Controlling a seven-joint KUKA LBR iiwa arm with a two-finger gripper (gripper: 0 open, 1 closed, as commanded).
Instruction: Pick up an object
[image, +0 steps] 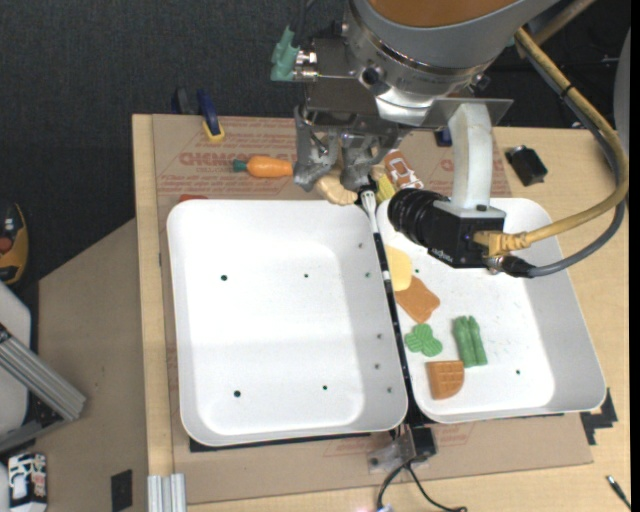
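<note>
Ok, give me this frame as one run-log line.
gripper: at far rim between the bins, grip unclear | right bin: green piece, orange wedge | carrot: on bench behind left bin

Cardboard sheet (240, 150), far edge: red printed lettering, upside down from this camera, partly covered by a toy carrot (265, 167); the letters look like "CHEM", the rest cannot be made out.
Cardboard sheet, far right part: more faint red print near the arm, too blurred to read.
Small packet (400, 172) below the gripper: orange and white markings, not legible.
Numbers: 0 readable.
</note>
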